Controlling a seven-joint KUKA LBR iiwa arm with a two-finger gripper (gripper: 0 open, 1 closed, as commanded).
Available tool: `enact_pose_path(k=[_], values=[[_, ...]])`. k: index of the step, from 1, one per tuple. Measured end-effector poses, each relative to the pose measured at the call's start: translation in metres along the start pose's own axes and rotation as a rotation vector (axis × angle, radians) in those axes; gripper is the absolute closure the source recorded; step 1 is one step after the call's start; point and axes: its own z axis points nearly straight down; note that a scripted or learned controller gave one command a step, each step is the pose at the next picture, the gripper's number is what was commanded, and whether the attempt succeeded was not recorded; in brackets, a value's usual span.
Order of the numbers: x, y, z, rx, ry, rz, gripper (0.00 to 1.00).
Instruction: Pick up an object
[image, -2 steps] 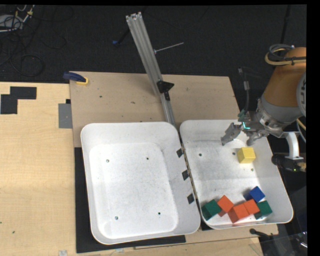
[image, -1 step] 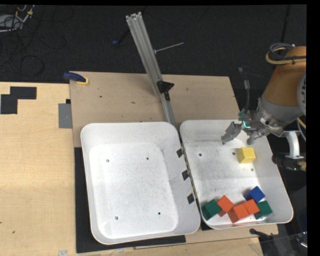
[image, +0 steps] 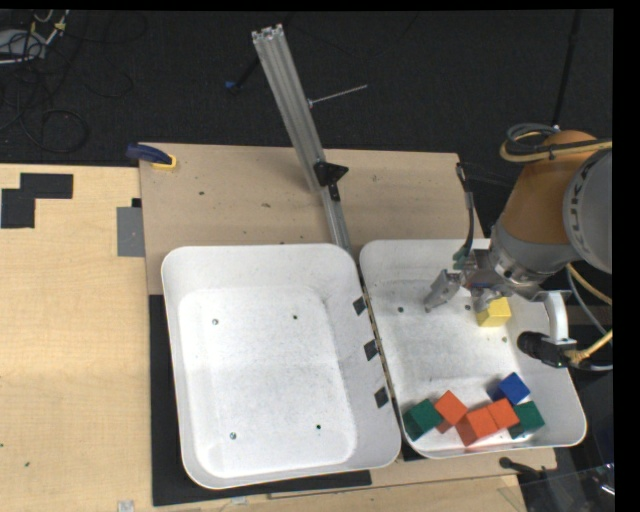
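Note:
My gripper (image: 460, 296) hangs low over the upper part of the right bin (image: 430, 345), open, with nothing between its fingers. One grey finger (image: 439, 291) points down and left; the other stands near a small yellow block (image: 493, 312), which lies just right of the gripper on the bin floor. Along the bin's near edge sits a cluster of blocks: a green block (image: 422, 416), an orange block (image: 451, 407), a larger orange block (image: 481, 423), a blue block (image: 513, 387) and another green block (image: 528, 418).
The left bin (image: 265, 355) lies beside the right one, with black clips (image: 370, 349) along the shared rim. A slanted aluminium rail (image: 300, 130) rises behind the bins. The arm's orange band (image: 545, 195) and cables crowd the right side.

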Motion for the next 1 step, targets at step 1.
enact_pose_path(k=[1], values=[[0.0007, 0.0010, 0.0508, -0.009, -0.002, 0.003, 0.00]])
